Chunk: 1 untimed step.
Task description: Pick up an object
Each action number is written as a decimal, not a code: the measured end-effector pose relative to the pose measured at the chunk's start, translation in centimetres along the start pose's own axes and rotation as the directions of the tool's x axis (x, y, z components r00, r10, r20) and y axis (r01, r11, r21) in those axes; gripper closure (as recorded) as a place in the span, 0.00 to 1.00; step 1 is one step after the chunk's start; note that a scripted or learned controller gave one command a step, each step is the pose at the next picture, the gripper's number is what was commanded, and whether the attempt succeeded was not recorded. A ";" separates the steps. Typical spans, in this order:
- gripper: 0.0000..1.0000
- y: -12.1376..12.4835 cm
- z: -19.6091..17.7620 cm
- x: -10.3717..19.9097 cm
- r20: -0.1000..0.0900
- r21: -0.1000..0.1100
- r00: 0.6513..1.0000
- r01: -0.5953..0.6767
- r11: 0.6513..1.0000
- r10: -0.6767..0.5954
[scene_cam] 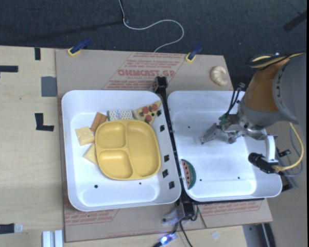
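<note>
A yellow divided plate (127, 149) lies in the left bin (77, 189), on top of several flat toy food pieces: tan squares (84, 136), a brown piece (98, 120) and a pizza slice (148, 110). A watermelon slice (187, 172) lies at the left edge of the right bin (247, 189). My gripper (210, 135) hangs over the middle of the right bin, pointing left, with its fingers open. I see nothing between them. It is well apart from the watermelon slice and from the plate.
The arm (268, 94) reaches in from the right over the right bin's far right side. A black divider (167, 138) runs between the two bins. A small beige object (220, 75) lies on the cardboard behind the right bin. A white cable (154, 27) loops at the back.
</note>
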<state>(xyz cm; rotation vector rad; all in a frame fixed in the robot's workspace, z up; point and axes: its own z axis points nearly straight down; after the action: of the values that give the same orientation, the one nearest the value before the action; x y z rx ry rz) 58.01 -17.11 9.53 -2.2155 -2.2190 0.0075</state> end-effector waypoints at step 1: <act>0.00 0.0 1.1 0.1 0.002 -0.006 1.000 0.001 1.000 -0.001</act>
<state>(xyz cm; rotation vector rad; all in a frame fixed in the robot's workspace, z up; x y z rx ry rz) 58.02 -17.03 8.43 -2.2190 -2.2239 0.0031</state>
